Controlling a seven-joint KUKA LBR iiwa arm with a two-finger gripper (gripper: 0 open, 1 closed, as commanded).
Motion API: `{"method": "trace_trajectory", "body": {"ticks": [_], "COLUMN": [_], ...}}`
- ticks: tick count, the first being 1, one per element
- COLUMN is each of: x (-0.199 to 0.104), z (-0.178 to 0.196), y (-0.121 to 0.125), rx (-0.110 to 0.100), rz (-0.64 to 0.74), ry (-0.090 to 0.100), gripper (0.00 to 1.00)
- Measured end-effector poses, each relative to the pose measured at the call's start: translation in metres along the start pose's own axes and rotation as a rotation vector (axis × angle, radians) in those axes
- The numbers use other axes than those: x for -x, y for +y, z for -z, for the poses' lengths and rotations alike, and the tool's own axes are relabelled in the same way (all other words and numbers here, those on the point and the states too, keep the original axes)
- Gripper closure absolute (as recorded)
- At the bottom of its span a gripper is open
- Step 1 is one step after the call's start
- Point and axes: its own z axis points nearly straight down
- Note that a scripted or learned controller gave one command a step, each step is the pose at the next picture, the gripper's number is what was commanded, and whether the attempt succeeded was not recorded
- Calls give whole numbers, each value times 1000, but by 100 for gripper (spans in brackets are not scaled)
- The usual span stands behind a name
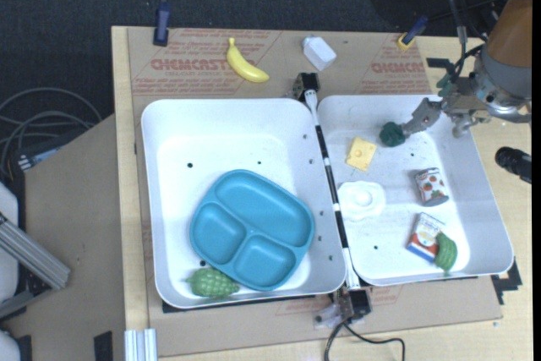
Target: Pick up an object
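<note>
My gripper (440, 123) hangs over the back of the right bin (490, 207), its fingers spread open with nothing between them. The left finger (418, 118) slants down beside a small dark green object (391, 134), close to or touching it. In the same bin lie a yellow cheese slice (362, 154), a white fried egg (362, 199), a small red can (431, 186), a red and white box (424, 234) and a green pickle (446, 251) leaning against that box.
The left bin (169, 139) holds a blue divided plate (251, 226) and a bumpy green item (211, 283) at its front edge. Behind the bins, a banana (245, 63) and a white block (319, 52) lie on the bench.
</note>
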Motion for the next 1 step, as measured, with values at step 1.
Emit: {"method": "trace_trajectory", "body": {"ticks": [1], "x": [51], "z": [-80], "y": [-49], "rx": [-1], "rz": [-2], "ry": [-1], "gripper": [0]}}
